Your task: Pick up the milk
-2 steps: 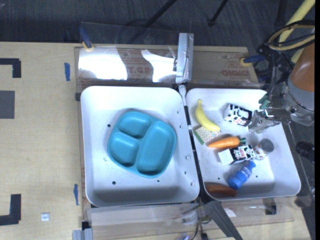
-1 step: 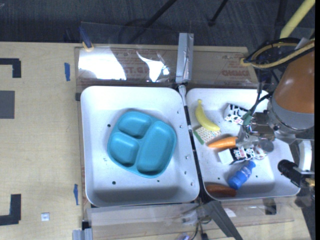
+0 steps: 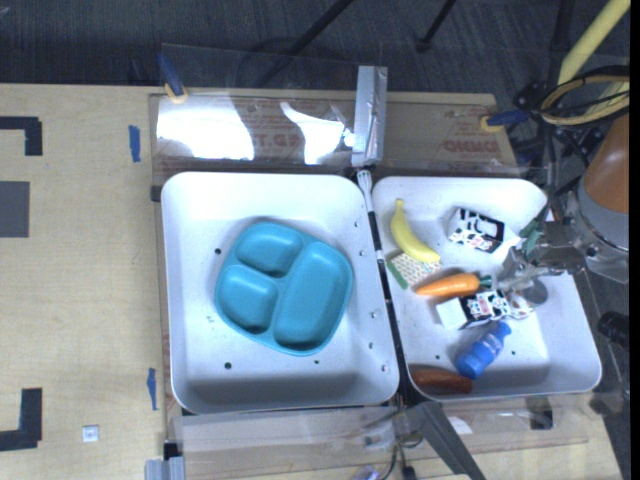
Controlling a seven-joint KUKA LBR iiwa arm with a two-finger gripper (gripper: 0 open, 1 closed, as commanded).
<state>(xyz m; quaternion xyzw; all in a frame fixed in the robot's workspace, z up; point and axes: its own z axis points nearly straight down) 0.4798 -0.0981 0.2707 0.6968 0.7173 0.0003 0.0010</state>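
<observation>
Hovering low near the 3 o'clock side of the right bin [image 3: 575,353]: end effector [image 3: 522,273], metallic, carried in from the right on the grey arm [image 3: 600,243]. Cannot tell whether spread wide or drawn narrow, being too small and blurred to read. Just beside it at 8 o'clock, possibly touching: white box [image 3: 462,310] with a coloured label, lying flat. Close at 9 o'clock: carrot [image 3: 447,285], lying across, its tip toward the left bin. Up at 11 o'clock from the end effector, apart from it: milk [image 3: 474,228], a carton with black-and-white cow patches, lying tilted near the bin's 12 o'clock wall. Left of the milk: banana [image 3: 410,238], curved, running from 12 to 6 o'clock, with a small checked packet [image 3: 408,268] below it. Down at 7 o'clock from the end effector: blue bottle [image 3: 482,352], lying on its side; beyond that, against the 6 o'clock wall, a dark reddish-brown item [image 3: 440,377]. Farther out at 9 o'clock: left bin [image 3: 190,218], holding a blue divided plate [image 3: 285,286]. Under both bins: pale wooden desk [image 3: 70,268].
</observation>
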